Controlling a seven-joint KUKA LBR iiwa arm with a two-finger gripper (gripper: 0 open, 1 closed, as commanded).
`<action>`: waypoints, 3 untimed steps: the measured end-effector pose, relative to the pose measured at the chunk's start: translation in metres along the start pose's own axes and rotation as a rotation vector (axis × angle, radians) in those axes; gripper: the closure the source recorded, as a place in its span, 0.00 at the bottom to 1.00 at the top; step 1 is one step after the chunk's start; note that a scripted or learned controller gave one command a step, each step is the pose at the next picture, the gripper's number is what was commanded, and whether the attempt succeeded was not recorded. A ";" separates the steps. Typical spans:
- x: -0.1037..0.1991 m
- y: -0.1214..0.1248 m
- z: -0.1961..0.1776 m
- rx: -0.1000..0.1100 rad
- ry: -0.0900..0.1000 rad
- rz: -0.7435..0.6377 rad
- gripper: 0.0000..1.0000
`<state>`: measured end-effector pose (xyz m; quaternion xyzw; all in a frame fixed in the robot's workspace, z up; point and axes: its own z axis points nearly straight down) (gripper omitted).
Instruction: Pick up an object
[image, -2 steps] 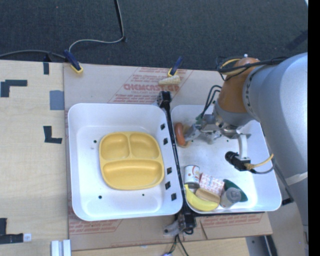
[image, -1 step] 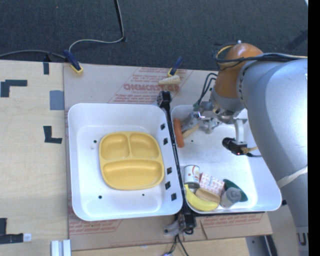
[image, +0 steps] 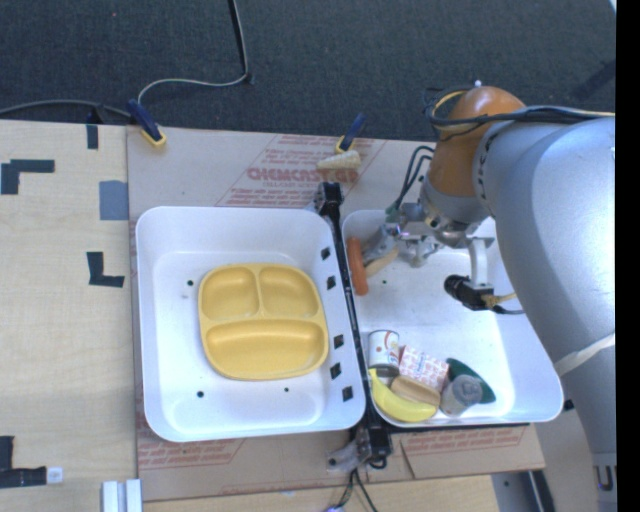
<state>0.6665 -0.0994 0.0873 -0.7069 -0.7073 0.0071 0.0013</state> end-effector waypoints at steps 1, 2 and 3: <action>0.001 0.002 -0.012 -0.012 -0.001 -0.001 1.00; 0.001 0.002 -0.010 -0.009 -0.001 0.000 0.00; 0.002 -0.022 0.000 -0.020 0.005 0.001 0.00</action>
